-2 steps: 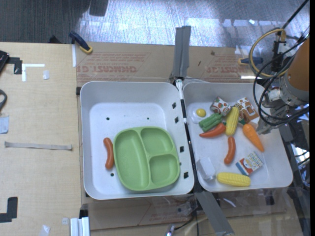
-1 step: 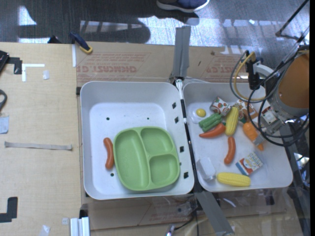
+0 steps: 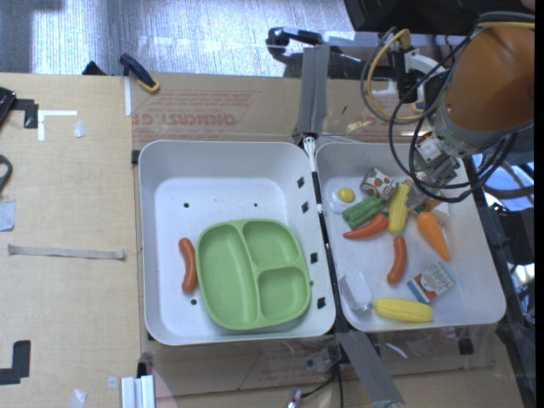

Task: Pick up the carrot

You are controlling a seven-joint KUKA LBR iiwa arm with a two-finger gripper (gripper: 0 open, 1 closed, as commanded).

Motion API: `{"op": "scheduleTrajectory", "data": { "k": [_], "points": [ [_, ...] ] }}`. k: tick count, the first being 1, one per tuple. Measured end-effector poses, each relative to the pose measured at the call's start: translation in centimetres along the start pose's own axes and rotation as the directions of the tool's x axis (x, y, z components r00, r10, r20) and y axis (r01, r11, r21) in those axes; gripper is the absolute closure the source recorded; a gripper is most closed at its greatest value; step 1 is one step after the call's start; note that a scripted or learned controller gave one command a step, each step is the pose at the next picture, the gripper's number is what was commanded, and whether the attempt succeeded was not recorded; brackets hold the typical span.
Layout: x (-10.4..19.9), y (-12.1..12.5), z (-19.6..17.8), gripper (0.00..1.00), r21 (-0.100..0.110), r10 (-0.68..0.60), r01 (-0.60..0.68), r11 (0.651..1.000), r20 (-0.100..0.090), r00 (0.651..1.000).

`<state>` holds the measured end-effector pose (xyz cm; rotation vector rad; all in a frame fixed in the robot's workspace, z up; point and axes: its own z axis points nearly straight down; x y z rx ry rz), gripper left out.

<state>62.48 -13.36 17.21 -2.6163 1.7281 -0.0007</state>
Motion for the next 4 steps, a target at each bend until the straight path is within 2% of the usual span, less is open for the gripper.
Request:
{"op": "scheduleTrajectory", "data": {
  "k": [1, 2, 3, 4],
  "points": [
    [0.1, 0.1, 0.0, 0.0, -0.001, 0.001, -0.001, 1.0, 0.0, 1.0],
    [5.5, 1.5, 5.7, 0.0, 0.01, -0.29, 0.291, 0.957, -0.017, 0.957],
    [5.1, 4.4, 6.1, 0.0, 0.031, -0.056, 0.057, 0.998, -0.025, 0.998],
    [4.8, 4.2, 5.0, 1.0, 0.03, -0.05, 0.051, 0.998, -0.015, 0.999]
  ]
}}
